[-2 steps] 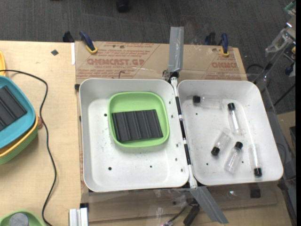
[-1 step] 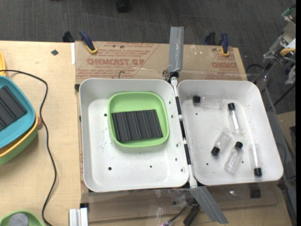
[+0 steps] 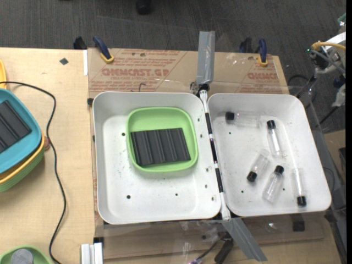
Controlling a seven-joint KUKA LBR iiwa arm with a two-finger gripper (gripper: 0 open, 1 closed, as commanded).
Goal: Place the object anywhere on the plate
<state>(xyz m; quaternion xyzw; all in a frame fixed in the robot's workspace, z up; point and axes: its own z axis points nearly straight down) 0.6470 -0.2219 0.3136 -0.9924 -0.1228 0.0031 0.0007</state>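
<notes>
Capped vials point(image 3: 273, 138) lie loose in rt bin point(image 3: 240, 198), pick-ready; green plate point(image 3: 161, 116) sits in left bin point(image 3: 110, 169) as target. Jaw state: can't tell.

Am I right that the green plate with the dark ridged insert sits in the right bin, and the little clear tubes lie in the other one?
Not quite. The camera view shows the green plate with its dark ridged insert in the left bin; the clear tubes lie in the right bin.
</notes>
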